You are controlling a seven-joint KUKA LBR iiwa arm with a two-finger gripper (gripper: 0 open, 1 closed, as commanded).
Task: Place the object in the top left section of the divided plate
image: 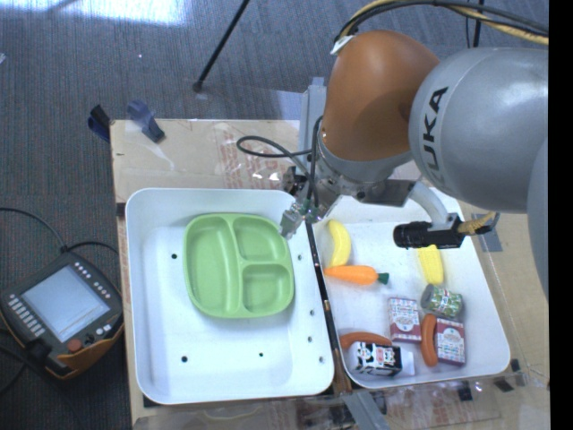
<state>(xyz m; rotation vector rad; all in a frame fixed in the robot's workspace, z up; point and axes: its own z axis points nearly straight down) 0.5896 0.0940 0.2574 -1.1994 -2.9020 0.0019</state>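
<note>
A light green divided plate lies in the left bin, with one large section on its left and two small ones on its right. My gripper hangs at the plate's upper right rim, right by the wall between the two bins. The arm's orange and grey body covers the space above it. Whether anything sits in the gripper is too small to tell. In the right bin lie a banana, a carrot and a corn cob.
The right bin's front half also holds a green bag, two red cartons, a sausage and a small milk carton. A cable loop rests on the bench behind the bins. A control pendant sits on the floor at left.
</note>
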